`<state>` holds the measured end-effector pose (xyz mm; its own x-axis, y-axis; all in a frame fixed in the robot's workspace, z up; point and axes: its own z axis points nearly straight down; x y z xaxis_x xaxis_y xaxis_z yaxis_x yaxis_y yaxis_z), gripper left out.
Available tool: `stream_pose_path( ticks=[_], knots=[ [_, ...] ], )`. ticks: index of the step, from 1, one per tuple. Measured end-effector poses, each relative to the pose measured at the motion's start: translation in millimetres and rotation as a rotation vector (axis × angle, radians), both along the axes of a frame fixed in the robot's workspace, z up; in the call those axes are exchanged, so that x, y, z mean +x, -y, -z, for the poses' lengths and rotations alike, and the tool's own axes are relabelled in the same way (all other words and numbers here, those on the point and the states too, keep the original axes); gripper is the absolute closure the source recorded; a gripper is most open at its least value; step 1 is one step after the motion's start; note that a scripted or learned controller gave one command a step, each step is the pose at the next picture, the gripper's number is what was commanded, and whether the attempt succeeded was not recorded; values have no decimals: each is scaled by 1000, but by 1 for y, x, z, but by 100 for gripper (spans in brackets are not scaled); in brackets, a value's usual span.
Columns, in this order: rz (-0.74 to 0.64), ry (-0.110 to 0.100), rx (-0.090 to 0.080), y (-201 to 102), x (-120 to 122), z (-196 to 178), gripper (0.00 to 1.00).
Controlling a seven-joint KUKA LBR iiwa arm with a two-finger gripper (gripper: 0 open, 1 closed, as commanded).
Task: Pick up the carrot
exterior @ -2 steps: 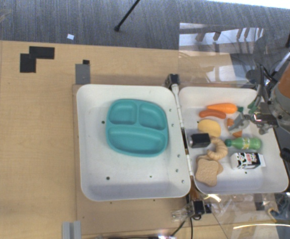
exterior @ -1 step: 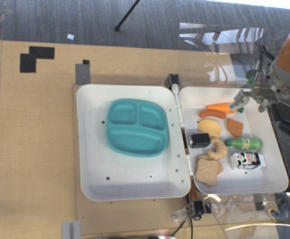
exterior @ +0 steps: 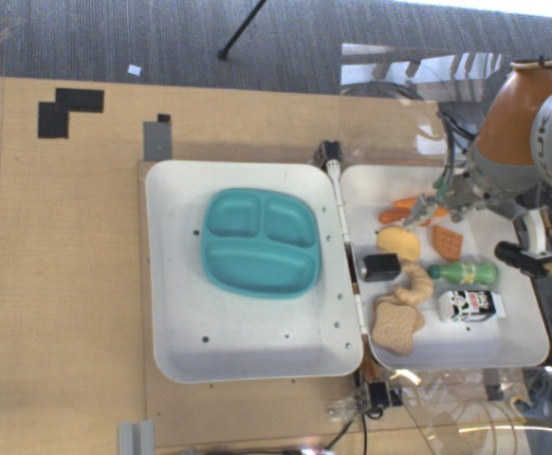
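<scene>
The carrot (exterior: 398, 210) is a small orange piece lying near the back left of the right bin (exterior: 532, 349). My gripper (exterior: 432, 209) reaches in from the right and hangs low over the carrot's right end, close to it or touching it. The gripper's body hides part of the carrot's right end, and I cannot make out whether the carrot is held.
Around the carrot lie a yellow lump (exterior: 399, 243), an orange wedge (exterior: 449, 243), a black block (exterior: 381, 266), a green bottle (exterior: 464, 273), a tan peanut shape (exterior: 413, 287), a toast slice (exterior: 395, 324) and a black-and-white carton (exterior: 470, 304). The left bin (exterior: 176, 330) holds a teal divided plate (exterior: 259, 243).
</scene>
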<state>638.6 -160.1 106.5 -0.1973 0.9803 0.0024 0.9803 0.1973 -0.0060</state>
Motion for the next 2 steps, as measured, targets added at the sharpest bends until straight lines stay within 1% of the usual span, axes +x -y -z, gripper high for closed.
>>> stream_pose_path(
  ticks=[1,2],
  knots=[
    [46,3,14,40,35,12,0],
    [34,-3,3,41,34,1,100]
  ],
)
